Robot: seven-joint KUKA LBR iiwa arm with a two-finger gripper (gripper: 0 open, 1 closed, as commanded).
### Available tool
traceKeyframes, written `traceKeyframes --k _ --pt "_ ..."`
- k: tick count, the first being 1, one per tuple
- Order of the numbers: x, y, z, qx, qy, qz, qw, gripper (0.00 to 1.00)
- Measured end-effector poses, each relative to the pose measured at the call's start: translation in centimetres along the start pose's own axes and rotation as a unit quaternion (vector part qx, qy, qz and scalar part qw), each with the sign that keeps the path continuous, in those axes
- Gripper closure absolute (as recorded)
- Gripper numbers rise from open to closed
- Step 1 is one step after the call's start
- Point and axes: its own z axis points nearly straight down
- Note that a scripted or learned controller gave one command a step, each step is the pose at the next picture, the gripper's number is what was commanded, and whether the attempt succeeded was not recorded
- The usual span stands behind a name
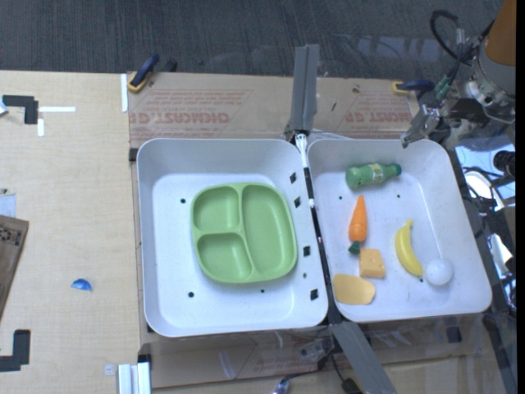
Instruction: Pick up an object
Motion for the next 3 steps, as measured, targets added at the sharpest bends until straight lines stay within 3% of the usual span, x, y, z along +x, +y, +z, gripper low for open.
traceKeyframes --k 1,2,3 --pt "2.3 0.8 1.2 0.001 0.0 0.061 0.9981 0.0" --pt "5.7 -5.4 12.5 0.001 0.001 -0.078 0.997 0.0" --pt "5.5 -5.7 19.3 -0.001 0.0 -0.183 0.9831 0.0"
